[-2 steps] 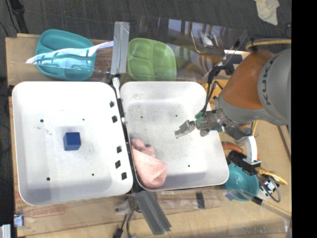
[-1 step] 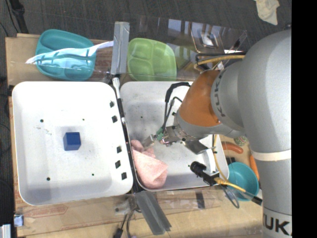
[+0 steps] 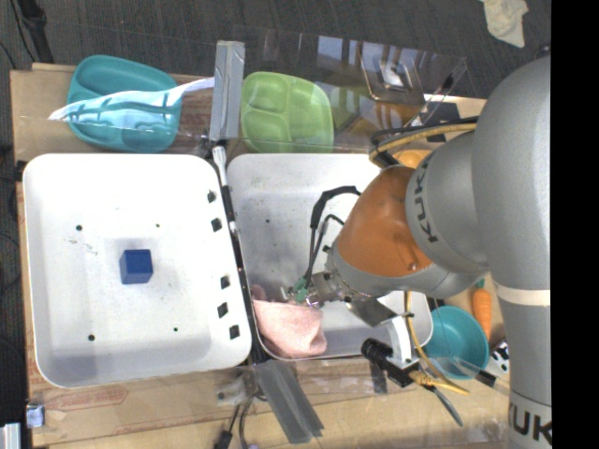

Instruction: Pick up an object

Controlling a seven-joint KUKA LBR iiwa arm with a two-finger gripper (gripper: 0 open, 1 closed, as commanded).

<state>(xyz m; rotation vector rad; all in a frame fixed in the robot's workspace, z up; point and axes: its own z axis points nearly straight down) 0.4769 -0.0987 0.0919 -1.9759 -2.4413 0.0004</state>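
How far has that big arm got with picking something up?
Nothing looks lifted yet. The small blue cube sits alone in the left white bin. The grey and orange arm reaches low into the right white bin, its wrist beside the soft pink cloth, which lies against the bin's near wall. The pick itself is left.

Cube [image 3: 137, 266] in left bin [image 3: 56, 195]; cloth [image 3: 286, 325] in right bin's [image 3: 281, 185] near corner.

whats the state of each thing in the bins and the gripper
blue cube: resting flat in the left bin, untouched
pink cloth: crumpled at the right bin's near edge
gripper: low at the cloth's top edge, grasp hidden
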